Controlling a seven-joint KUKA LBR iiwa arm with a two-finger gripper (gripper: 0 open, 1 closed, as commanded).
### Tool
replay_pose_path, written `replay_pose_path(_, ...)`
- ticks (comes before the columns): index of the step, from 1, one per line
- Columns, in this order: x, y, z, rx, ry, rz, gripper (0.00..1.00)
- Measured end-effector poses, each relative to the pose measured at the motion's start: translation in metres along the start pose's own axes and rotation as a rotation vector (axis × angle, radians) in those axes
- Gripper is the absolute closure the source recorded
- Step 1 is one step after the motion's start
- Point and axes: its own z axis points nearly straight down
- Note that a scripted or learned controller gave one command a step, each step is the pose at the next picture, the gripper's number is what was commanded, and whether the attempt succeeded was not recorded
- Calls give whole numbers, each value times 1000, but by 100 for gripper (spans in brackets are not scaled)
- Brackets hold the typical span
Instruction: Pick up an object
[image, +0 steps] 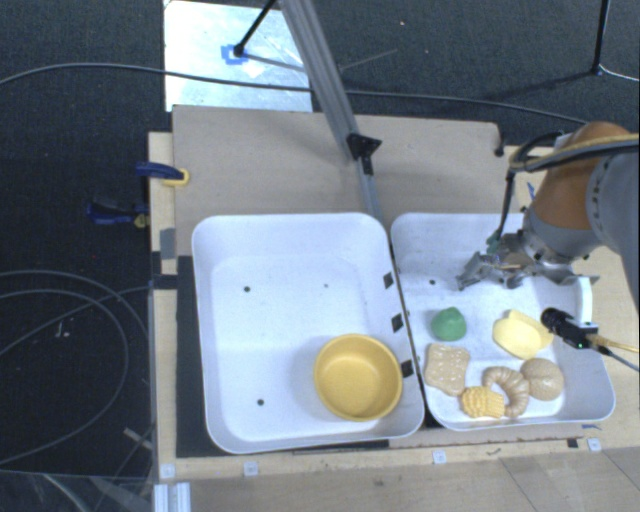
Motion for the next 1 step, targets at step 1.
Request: replay_pose_path(1,0,2,-14,-7,-2,-2,100)
